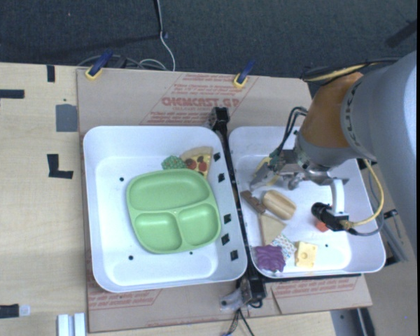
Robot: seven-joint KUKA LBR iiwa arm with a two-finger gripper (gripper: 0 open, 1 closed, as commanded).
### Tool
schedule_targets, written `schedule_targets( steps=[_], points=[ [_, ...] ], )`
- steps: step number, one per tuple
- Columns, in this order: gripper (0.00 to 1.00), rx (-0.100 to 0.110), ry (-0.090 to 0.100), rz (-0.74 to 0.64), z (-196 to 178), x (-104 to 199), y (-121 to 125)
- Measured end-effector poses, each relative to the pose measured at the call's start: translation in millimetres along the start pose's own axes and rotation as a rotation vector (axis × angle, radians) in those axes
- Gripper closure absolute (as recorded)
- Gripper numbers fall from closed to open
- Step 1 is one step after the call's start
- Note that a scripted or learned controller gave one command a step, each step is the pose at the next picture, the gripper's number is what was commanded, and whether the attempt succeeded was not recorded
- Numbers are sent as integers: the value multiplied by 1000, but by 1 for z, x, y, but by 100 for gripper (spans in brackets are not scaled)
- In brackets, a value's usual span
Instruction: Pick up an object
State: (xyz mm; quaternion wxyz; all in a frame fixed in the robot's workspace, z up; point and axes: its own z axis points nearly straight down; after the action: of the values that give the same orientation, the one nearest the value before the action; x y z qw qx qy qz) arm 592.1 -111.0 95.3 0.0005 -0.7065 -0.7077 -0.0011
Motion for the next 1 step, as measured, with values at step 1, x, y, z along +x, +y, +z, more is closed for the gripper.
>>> schedule_targets(
  steps=[1],
  points=[
    [0,-4,-3,-2,11,-1,79]
  ],
)
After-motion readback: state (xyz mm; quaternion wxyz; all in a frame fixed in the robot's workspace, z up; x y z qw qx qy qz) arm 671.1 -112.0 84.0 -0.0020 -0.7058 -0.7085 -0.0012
